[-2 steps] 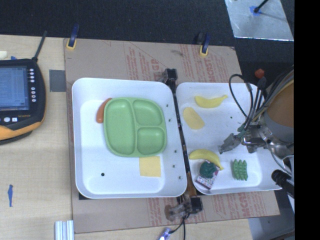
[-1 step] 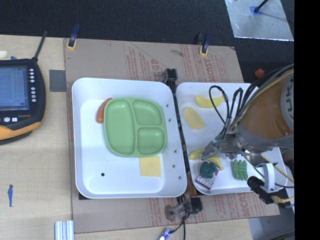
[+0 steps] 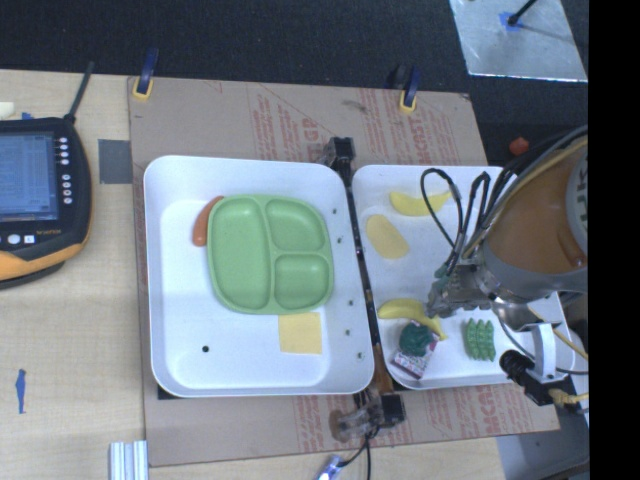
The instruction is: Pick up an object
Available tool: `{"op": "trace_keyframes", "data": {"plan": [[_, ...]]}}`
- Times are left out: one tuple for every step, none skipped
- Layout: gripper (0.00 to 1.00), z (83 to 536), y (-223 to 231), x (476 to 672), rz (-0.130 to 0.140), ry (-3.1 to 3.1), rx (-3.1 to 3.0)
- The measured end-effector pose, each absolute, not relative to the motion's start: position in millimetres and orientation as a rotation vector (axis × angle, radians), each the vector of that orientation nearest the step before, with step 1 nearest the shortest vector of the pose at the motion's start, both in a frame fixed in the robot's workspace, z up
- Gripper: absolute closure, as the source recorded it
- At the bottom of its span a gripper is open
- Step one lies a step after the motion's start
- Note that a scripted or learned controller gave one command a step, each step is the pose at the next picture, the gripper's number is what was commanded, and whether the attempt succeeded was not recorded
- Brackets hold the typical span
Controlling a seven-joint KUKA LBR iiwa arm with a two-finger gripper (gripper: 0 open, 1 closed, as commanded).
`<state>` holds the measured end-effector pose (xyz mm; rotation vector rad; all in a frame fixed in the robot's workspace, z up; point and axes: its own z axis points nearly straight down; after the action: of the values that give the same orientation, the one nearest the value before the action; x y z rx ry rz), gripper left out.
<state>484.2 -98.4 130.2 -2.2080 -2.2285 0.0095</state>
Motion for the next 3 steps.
{"op": "trace_keyframes", "data": {"plan": [[1.0,208.5,-170.5,476.1,0.003,-2.224,-2.218],[0.0,208.1,-170.1,476.0,0.003,-2.224,-2.217],[0.0,138.4,-94.8,504.3,0.006,-2.226,-2.211]]}}
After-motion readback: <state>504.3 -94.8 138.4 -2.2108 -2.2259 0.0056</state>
